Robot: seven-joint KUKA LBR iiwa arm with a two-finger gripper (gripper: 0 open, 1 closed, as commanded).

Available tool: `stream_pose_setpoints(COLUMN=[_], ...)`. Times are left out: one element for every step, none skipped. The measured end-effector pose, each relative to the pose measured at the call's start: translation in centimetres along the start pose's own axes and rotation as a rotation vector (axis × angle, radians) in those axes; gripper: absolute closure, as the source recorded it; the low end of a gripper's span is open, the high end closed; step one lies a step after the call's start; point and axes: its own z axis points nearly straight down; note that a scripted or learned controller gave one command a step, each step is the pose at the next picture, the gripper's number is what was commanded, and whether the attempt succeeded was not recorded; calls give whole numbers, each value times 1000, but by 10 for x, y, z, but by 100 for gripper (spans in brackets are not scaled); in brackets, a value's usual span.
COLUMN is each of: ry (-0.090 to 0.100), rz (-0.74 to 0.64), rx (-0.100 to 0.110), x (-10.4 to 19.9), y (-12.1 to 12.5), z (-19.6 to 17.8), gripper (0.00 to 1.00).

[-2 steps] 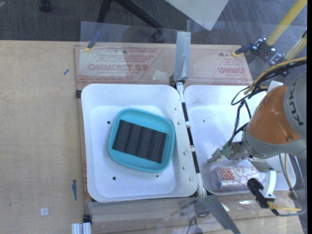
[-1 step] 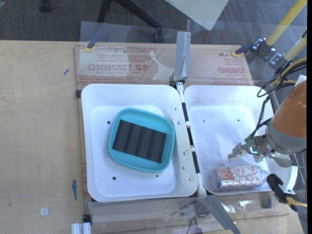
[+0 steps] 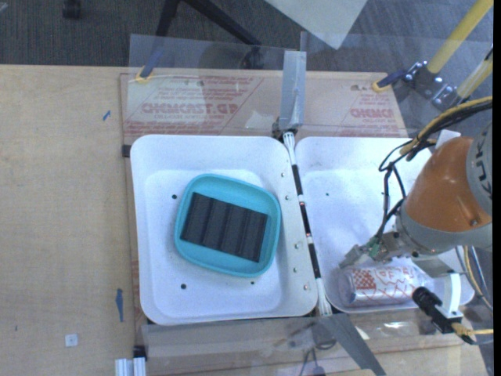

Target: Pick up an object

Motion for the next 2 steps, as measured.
stream_pose_setpoints(ry=[-6,-4], rz=[1,262], rx=[-7,-3], x=[7,37], y=[3,49], z=[5,-90], gripper=[0,0])
